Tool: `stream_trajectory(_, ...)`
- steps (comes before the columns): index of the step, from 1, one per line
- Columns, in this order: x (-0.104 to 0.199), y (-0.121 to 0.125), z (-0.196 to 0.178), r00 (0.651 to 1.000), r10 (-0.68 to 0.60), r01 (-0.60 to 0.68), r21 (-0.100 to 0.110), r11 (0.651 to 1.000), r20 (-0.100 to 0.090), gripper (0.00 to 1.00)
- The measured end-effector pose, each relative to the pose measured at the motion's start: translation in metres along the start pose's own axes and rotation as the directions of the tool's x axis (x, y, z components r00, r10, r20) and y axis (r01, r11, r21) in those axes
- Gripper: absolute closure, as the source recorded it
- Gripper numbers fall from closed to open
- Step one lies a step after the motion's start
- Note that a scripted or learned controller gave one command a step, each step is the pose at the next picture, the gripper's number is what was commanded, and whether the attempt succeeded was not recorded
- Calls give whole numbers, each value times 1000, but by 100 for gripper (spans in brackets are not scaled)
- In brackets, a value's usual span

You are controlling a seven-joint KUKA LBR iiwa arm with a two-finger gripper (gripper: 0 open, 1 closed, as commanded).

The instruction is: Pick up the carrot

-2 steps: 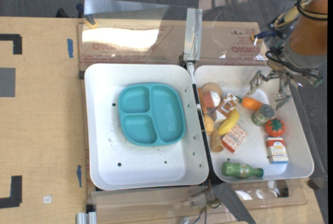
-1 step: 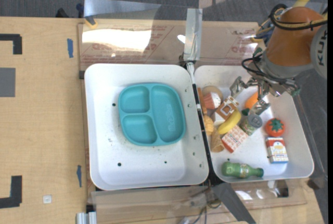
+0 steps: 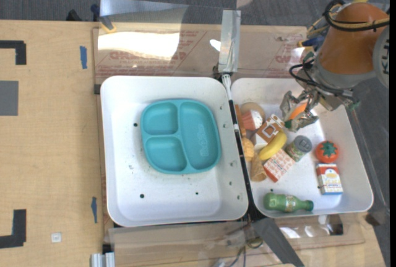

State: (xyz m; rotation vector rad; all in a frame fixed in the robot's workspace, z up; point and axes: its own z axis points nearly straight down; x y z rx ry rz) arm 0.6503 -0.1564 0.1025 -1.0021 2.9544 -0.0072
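Saw two-finger metal gripper (image 3: 301,108) above right white plastic bin (image 3: 359,154), small orange carrot (image 3: 298,111) clamped between fingers, clear of floor. My read: pick nearly done, only lifting away left.

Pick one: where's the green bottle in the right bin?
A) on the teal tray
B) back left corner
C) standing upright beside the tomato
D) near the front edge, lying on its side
D: the green bottle lies on its side near the front edge of the right bin, in front of the banana and apart from the tomato.
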Motion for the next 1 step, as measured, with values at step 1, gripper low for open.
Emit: stream_trajectory(1, -65, 60, -119, 997, -77, 77, -1, 997, 0, 100)
